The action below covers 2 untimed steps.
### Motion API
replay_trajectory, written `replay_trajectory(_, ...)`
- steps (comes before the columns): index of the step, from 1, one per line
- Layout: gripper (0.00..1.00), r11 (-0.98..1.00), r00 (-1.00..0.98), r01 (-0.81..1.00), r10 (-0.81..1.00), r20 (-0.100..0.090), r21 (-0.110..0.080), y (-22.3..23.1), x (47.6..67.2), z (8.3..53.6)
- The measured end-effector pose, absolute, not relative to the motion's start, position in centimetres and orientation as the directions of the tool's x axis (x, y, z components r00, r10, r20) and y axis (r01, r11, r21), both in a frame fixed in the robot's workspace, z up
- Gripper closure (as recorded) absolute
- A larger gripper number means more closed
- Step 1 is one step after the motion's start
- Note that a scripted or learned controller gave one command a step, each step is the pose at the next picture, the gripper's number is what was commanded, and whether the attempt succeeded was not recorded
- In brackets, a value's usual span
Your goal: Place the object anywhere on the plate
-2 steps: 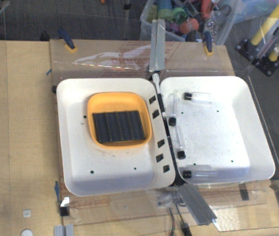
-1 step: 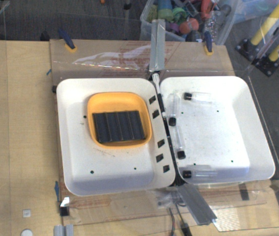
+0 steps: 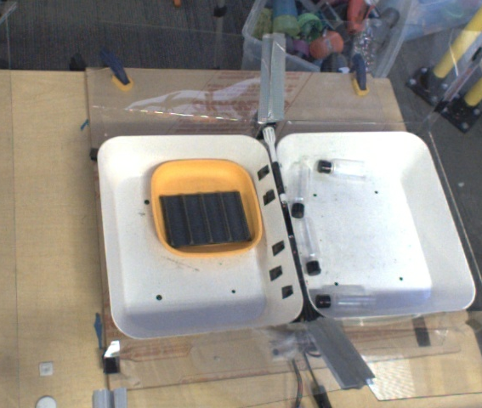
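An orange plate [image 3: 172,181] with rounded corners sits in the left white bin [image 3: 130,287]. A dark ribbed rectangular object [image 3: 205,218] lies flat on the plate, covering most of its middle and lower part.
The right white bin [image 3: 394,236] stands beside the left one, with a row of clear tubes with black caps [image 3: 302,219] along their shared divider. A clear box of colourful toys [image 3: 326,11] stands behind the bins. Wooden bench surface lies to the left.
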State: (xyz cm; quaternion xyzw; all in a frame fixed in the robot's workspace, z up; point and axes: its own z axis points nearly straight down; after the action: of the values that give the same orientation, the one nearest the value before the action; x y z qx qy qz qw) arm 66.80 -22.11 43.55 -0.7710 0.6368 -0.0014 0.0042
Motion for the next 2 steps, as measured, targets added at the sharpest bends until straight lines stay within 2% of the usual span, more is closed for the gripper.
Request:
replay_trajectory(1,1.00,-0.562,0.562,-0.827,-0.827,-0.001,-0.008,-21.61,66.79,43.40)
replay_trajectory(2,1.00,-0.801,0.801,-0.599,-0.599,0.002,-0.006,-21.08,66.84,43.49)
